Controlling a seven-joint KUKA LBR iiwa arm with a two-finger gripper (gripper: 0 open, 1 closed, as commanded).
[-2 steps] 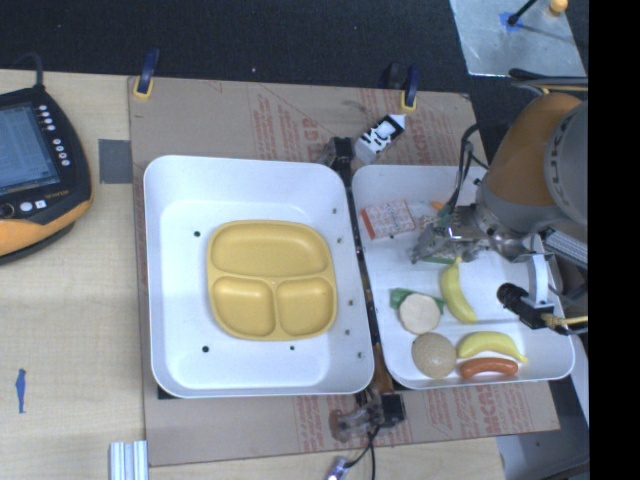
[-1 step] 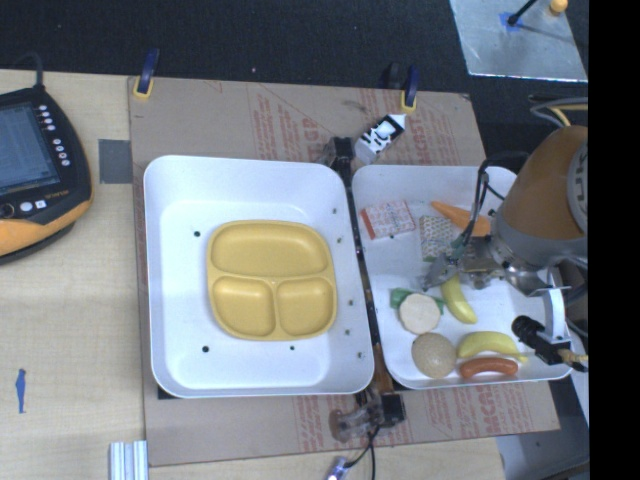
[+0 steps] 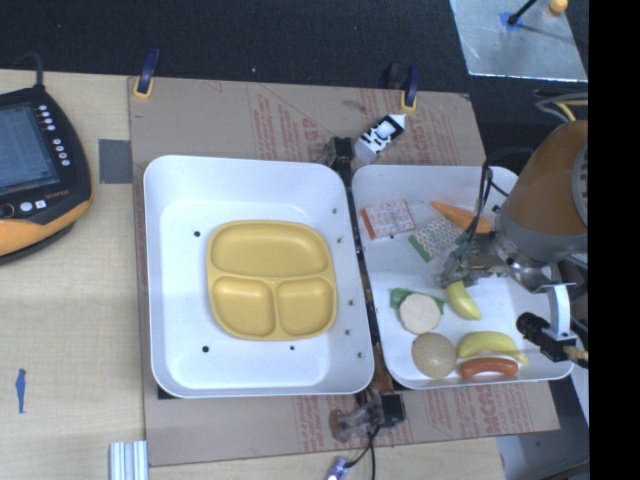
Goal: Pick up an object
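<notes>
Hovering just above a small banana [image 3: 462, 300], the tool [image 3: 468, 265] has an unreadable grip.

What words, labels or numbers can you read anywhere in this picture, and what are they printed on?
Nothing reads clearly enough to quote.
Red lettering on the brown cardboard sheet: too faint and blurred to read.
Print on the small red and white card in the right bin: too small.
Green patterned packet beside it: too small.
Black and white tag above the bins: a pattern, unreadable.
Screen and buttons of the control pendant: blurred.
</notes>
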